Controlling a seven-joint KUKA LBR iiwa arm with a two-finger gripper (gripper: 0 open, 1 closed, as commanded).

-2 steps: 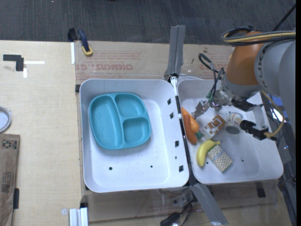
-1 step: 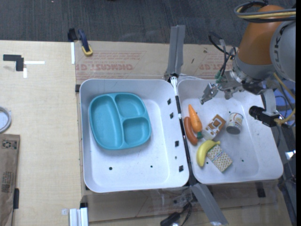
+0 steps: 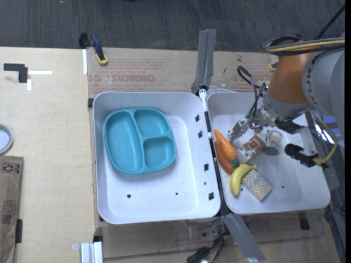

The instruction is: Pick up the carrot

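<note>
plate (image 3: 140, 140) in left bin (image 3: 104, 190), carrot (image 3: 224, 149) behind banana (image 3: 239, 177) in right bin (image 3: 307, 196)

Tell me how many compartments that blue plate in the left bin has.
3. The blue plate has one long compartment down its left side, one at upper right, and a smaller one at lower right. None of them is covered by anything.

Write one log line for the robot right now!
gripper above right bin | orange tapered carrot lying by divider, ungrasped | yellow banana beside carrot
</note>
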